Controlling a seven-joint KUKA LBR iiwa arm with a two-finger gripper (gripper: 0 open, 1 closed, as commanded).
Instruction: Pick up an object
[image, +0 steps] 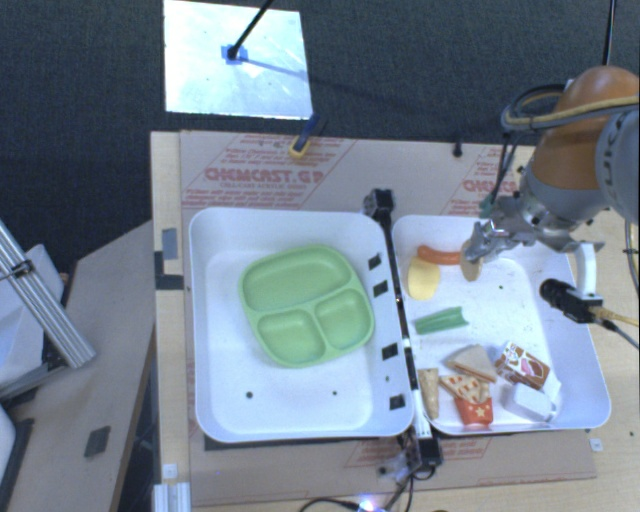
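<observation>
My gripper (476, 257) hangs over the back of the right bin (575, 345), its tip just right of an orange carrot-like piece (436, 255). A small tan thing (470, 270) lies right under the tip. A yellow lemon-shaped piece (423, 281) rests below the carrot, and a green pod (440, 320) lies in the bin's middle. Toward the front are a sandwich slice (473, 361), a red fries box (474, 402), a tan cone (429, 390), a small printed carton (524, 365) and a white block (532, 403).
The left bin (220, 400) holds a green three-compartment plate (306, 304). A black divider with clips (392, 300) runs between the bins. A black cylinder (566, 298) juts over the right bin's right side. A grey metal frame (40, 310) stands at far left.
</observation>
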